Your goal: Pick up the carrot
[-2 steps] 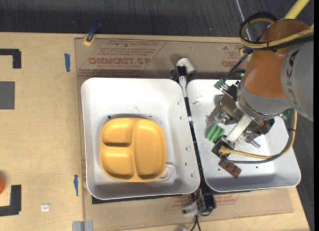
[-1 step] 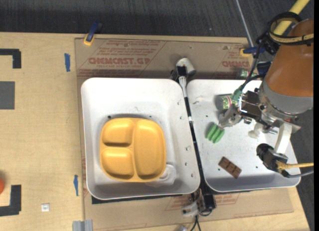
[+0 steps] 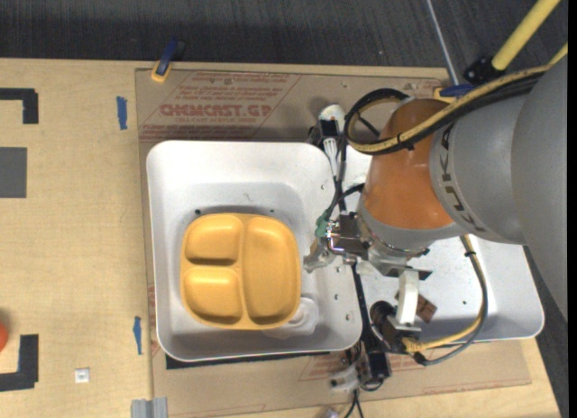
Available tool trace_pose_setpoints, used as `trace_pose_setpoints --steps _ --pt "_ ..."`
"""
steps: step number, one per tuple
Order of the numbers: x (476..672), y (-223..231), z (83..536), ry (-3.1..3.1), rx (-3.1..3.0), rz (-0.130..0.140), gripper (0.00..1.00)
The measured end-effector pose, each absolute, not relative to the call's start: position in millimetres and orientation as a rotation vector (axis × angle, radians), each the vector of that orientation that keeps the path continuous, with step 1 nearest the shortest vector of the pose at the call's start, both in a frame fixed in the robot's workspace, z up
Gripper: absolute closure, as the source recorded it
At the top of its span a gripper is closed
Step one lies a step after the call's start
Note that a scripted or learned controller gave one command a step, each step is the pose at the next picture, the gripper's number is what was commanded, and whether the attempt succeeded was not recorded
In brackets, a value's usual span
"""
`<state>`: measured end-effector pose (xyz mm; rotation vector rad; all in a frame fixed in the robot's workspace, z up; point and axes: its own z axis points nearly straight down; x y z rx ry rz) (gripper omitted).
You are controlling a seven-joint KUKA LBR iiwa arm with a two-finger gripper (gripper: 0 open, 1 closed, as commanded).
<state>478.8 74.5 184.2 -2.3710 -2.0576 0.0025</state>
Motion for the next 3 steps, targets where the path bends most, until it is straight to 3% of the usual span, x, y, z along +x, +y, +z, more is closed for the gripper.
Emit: trace_pose_setpoints --steps 1,2,3 --pt "484.8 101.3 119.4 -2.321 -2.119 -0.015 0.0" --pt "536.4 121.8 96.7 -2.419 -2.005 -0.03 0.0" --pt "535.1 116.5 103.7 -2.414 -2.013 -0.014 1.0"
